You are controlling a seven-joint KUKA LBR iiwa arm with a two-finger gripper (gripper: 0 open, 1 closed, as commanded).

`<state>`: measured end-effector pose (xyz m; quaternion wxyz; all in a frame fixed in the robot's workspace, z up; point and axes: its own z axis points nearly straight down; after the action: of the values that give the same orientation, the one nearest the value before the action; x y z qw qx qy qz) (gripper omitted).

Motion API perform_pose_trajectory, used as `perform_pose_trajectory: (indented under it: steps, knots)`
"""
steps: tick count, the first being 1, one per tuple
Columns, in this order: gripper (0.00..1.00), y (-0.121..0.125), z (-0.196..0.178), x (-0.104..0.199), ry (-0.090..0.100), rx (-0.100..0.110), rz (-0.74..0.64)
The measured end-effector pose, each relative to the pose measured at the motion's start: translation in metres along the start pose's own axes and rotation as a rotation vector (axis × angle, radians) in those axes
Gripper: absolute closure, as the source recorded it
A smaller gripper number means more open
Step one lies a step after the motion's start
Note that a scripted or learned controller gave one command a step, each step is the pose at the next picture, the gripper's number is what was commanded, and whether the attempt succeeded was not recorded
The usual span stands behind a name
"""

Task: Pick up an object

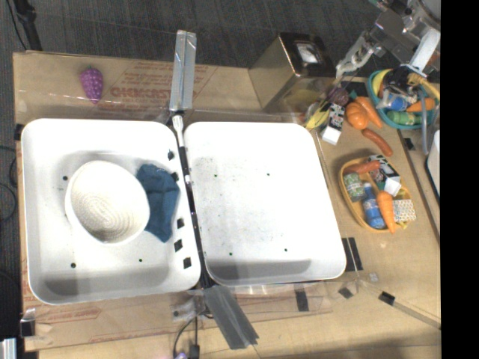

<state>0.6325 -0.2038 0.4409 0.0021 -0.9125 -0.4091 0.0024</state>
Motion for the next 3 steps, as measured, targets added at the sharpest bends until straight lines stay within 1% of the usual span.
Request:
perform_pose_trajectory:
  steps: [1, 2, 3]
  knots:
    - [0.0, -0.011, 0.073, -0.005, 0.0, -0.001, -0.181]
    - [0.0, 0.012, -0.001, 0.014, 0.001, -0.003, 0.018]
    - [0.0, -0.001, 0.0, 0.001, -0.001, 0.0, -0.085]
